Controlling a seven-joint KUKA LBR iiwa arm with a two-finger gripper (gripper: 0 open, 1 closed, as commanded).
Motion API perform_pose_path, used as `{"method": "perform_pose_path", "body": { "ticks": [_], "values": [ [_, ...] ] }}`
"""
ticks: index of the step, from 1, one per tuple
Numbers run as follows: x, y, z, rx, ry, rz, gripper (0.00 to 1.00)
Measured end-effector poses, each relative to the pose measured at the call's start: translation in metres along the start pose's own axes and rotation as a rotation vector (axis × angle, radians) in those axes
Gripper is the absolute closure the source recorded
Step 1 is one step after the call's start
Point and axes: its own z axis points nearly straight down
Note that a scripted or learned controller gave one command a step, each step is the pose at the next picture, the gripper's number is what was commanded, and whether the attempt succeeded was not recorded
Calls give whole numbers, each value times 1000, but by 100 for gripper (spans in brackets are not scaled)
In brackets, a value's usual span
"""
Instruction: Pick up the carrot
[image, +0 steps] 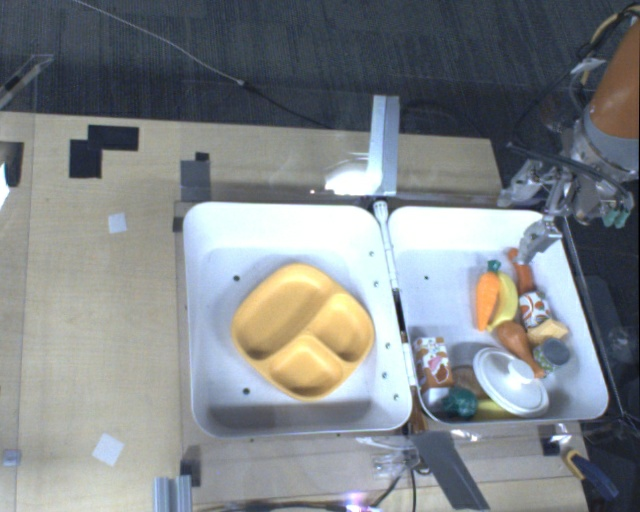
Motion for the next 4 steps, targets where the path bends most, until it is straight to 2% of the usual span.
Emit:
{"method": "perform_pose_path", "body": {
  "ticks": [1,2,3,4],
  "values": [
    [15,45,112,-4,9,13,0],
    [86,-17,188,0,-5,309,0],
    [85,35,188,-1,-5,296,0],
    [14,34,189,-1,-5,321,0]
  ]
}}
